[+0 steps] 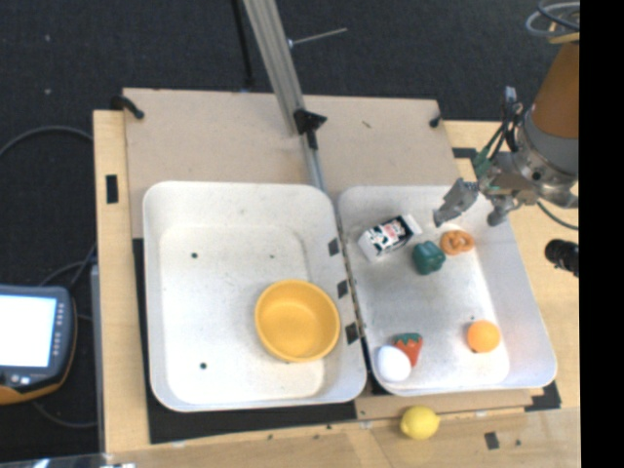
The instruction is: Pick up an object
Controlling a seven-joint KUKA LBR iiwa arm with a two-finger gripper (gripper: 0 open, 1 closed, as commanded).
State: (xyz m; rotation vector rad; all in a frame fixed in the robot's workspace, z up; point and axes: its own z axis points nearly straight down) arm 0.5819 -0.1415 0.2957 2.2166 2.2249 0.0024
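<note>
In the camera view, the gripper (pixel 475 205) hangs open and empty at the right-hand bin's (pixel 517 291) upper edge. Directly beneath it in the frame lies a small orange piece (pixel 456 243) (the nearest pick), a dark green block (pixel 427 257) touching its left side.

Yellow bowl (pixel 297 320), teal block (pixel 427 257), white bins (pixel 175 222), yellow lemon (pixel 419 422).

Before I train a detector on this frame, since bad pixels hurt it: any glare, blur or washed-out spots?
Camera view: even, soft light with faint shadows; the white ball nearly blends into the right bin; the tool looks slightly soft; the yellow bowl is crisp; the monitor screen is blown out.
</note>
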